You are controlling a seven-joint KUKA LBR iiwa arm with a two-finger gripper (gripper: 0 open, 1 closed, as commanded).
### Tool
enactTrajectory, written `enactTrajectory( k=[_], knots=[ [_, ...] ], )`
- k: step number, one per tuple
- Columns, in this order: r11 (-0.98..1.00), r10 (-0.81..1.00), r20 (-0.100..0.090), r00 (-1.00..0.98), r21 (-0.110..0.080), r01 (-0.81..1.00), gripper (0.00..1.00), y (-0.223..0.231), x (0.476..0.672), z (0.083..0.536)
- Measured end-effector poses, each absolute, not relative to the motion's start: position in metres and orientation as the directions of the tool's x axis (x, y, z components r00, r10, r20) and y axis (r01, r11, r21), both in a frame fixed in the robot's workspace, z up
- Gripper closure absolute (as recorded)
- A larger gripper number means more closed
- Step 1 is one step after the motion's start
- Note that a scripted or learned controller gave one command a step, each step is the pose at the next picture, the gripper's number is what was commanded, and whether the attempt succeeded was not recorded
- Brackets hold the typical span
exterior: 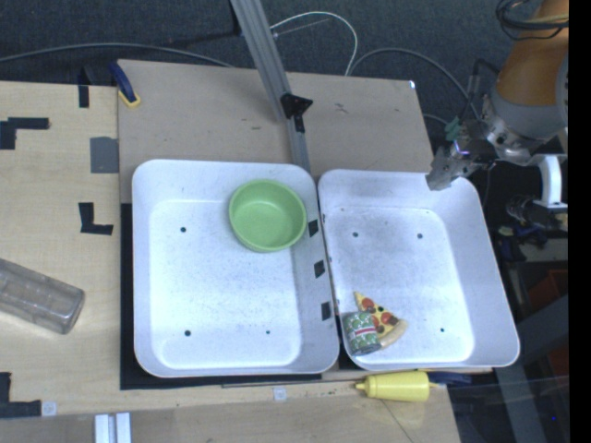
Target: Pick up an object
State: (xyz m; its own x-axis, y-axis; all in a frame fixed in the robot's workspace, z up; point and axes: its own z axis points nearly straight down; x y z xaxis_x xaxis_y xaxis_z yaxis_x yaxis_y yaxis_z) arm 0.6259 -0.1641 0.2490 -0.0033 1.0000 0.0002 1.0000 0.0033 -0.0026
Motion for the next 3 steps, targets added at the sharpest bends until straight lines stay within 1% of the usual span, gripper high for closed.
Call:
enactTrajectory(
  k=[1, 2, 3],
  knots=[
    [0.006, 1.000, 0.001, -0.006, -0.003, 1.000, 1.00, -0.105, 0.609, 0.240],
    [0.007, 1.000, 0.002, -0.006, -0.002, 1.000, 1.00, -0.054, 0.591, 0.247],
    [0.006, 1.000, 0.001, -0.006, -0.004, 1.000, 1.00, -0.007, 0.579, 0.236]
  ],
)
